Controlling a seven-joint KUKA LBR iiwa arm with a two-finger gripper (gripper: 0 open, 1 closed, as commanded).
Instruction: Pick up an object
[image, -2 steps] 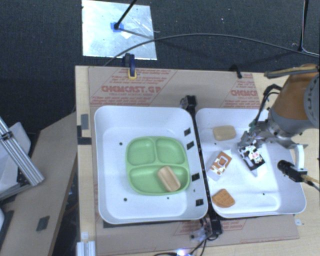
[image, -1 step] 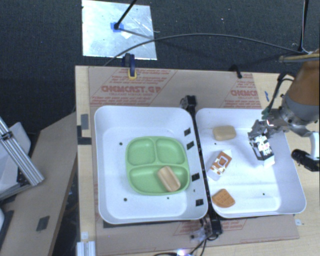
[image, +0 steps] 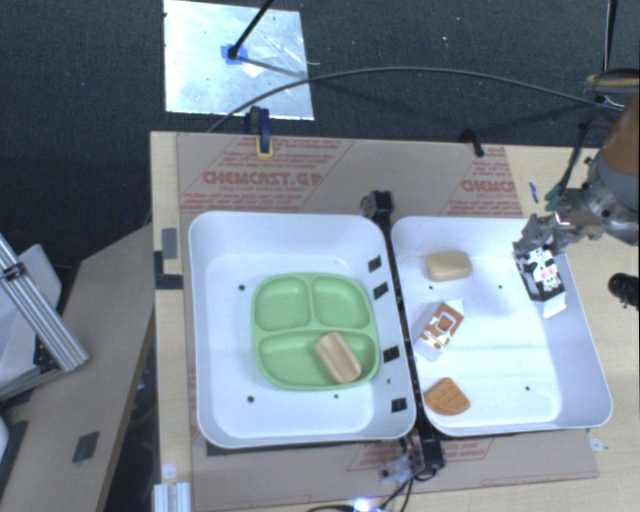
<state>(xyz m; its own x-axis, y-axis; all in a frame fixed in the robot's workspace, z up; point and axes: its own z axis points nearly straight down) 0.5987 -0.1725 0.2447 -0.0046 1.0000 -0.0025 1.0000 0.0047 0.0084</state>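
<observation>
Pincer (image: 541, 262) at right edge of frame grasps small black-and-white carton (image: 545, 273) — lift straight, slowly, clearing the bin wall (image: 585, 345).

The arm (image: 612, 190) comes in from the right edge of the camera view, its grey wrist section lying at upper right, with a tan-orange part of the arm just above it by the frame edge. From the wrist the gripper (image: 540, 262) points down and to the left, ending low over the right-hand side of the scene. Its tip is dark, with a black-and-white patch on it. How the jaws stand is too small and blurred to tell.
</observation>
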